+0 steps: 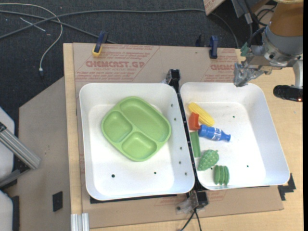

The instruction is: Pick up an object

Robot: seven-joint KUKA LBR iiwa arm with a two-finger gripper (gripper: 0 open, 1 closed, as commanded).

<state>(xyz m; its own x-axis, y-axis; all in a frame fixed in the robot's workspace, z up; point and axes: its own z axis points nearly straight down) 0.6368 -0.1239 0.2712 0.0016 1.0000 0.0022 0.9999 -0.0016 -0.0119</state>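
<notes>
In the right bin (pixel 257 143), several small toys lie along its left side: a yellow corn cob (pixel 201 112), an orange piece (pixel 193 121), a blue bottle (pixel 214 134), a long green stick (pixel 195 145), a bumpy green toy (pixel 208 160) and a dark green ridged toy (pixel 221 174). My gripper (pixel 240 77) hangs above the bin's far rim, up and to the right of the toys. Its fingers point down with nothing between them.
The left bin (pixel 91 109) holds a light green divided plate (pixel 136 128). A black clip (pixel 173 76) sits where the bins meet at the back. Blue clamps (pixel 100 42) (pixel 213 46) pin the cardboard base. The right half of the right bin is bare white floor.
</notes>
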